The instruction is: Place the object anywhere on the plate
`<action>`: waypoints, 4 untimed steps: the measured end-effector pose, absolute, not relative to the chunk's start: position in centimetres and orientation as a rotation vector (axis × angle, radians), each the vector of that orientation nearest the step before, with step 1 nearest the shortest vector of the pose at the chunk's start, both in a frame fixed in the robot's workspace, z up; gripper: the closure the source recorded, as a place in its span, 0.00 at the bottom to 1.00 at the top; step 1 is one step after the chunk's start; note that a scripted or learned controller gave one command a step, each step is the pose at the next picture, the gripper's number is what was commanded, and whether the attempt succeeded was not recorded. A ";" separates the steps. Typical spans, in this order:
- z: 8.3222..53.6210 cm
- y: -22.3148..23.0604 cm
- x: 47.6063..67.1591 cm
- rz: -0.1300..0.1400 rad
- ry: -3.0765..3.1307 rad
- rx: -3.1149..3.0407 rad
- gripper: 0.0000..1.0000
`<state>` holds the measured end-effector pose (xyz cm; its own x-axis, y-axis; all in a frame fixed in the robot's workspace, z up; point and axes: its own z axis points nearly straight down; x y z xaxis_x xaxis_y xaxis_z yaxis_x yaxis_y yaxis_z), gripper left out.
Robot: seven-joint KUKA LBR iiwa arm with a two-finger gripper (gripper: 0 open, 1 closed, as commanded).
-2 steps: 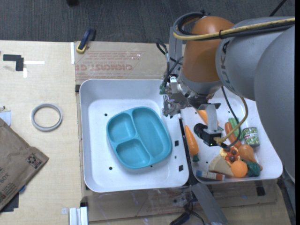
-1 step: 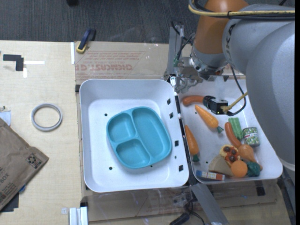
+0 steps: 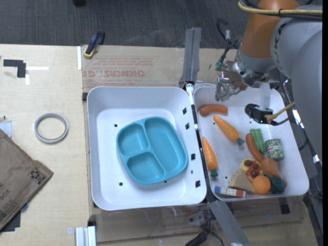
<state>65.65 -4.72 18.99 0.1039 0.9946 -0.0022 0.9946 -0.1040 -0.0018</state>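
We see the pincer [image 3: 224, 95] hanging over the far corner of the right bin [image 3: 300, 181], close to the wall shared with the other bin; whether it is open or closed we cannot tell. Just below it in the view lies a reddish sausage [image 3: 213, 108]; a little further on the same line, an orange carrot [image 3: 226, 127]; further still, a second carrot [image 3: 209, 154] rests against the dividing wall. Well away from the pincer, toward the near right corner, a cluster sits close together: a green-labelled can [image 3: 274, 149], an orange [image 3: 261, 184] and a pale wedge [image 3: 240, 179]; which piece is the one to be placed we cannot tell. The blue plate [image 3: 152, 149], with three compartments, lies in the left bin [image 3: 102, 137], leftward and nearer to us than the pincer, well apart from it. Far off on the worktop [image 3: 46, 86], beyond that bin, a tape ring [image 3: 51, 127] lies flat.
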 end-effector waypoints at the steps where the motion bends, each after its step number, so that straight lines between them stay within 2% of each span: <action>1: 18.9 -0.3 51.7 -0.008 2.073 2.365 1.00; 2: 18.9 0.5 61.0 -0.008 2.018 2.410 1.00; 3: 18.9 -0.8 56.5 -0.008 2.215 2.233 1.00; 4: 21.2 -6.1 47.8 -0.007 2.187 2.261 1.00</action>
